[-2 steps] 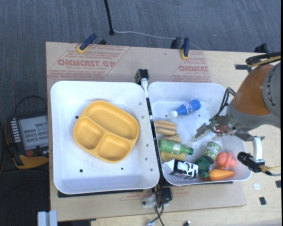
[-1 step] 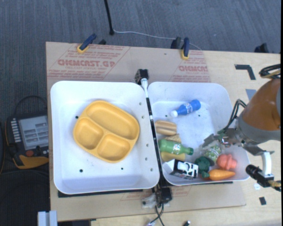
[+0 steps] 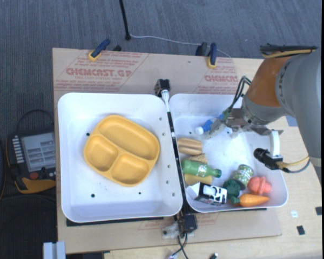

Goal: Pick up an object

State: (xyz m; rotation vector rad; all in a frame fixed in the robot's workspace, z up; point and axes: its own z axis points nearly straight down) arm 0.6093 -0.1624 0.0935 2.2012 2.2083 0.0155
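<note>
Grey carpet surrounds a cardboard-topped bench (image 3: 124,72) printed with red lettering, and two clamps, one blue-and-yellow (image 3: 99,49) at the back left, one yellow (image 3: 211,58) at the back right, pinch its far edge. At nine o'clock on the floor sits a control pendant (image 3: 33,154), partly cut off by the picture's edge.

Two white bins lie side by side. Left bin (image 3: 75,198) carries one yellow divided tray (image 3: 122,149) with three compartments. Right bin (image 3: 278,196) holds the clutter, and I count one of each: a hot-dog bun (image 3: 190,145) at nine o'clock, a green bottle (image 3: 201,170) just below it, a black-and-white box (image 3: 211,193) at seven o'clock, a green can (image 3: 243,174), a dark green lump (image 3: 231,188) too tangled to name, an orange-red toy (image 3: 260,185), and a carrot (image 3: 253,200) at five o'clock. A small blue-and-white item (image 3: 205,127) lies at ten o'clock, hard to make out.

From three o'clock the arm (image 3: 291,90) reaches in, its orange band (image 3: 264,85) above the wrist. Its gripper (image 3: 227,122) hangs over the bin's back half, just beside the blue-and-white item; the wrist hides the fingers, so I cannot tell whether they are spread or closed, nor whether anything sits between them.
</note>
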